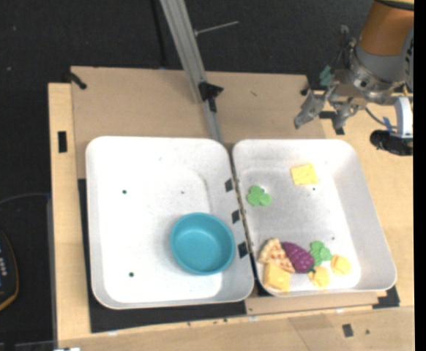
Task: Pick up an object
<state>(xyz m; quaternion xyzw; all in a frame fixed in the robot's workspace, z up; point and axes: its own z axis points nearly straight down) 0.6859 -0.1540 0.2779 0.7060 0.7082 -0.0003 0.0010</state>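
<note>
— Toward the far side of the right bin (367, 196): yellow block (304, 174), lying flat, alone, well apart from everything else. Easiest pick?

— Probably. Left of it, nearer the divider, a green piece (258, 196), also alone. Crowded at the near corner, though: purple grapes (297, 256), a waffle-like wedge (271, 251), more green and yellow bits, all touching.

— And the gripper (321, 121)?

— Hanging above the bench (271, 93), beyond the bin's far rim, spread wide, holding nothing.

— Risks?

— Coming down off-centre and nudging the flat block away instead of straddling it. Closing too high and sliding off its thin edges. Worse in the cluster: wedging between neighbours, grabbing two at once, or shoving the pile against the wall.

— Blue bowl (202, 243) in the left bin (125, 167)?

— Well apart from the rest. Probably too broad for those jaws except at the rim, and likely to tip.
</note>
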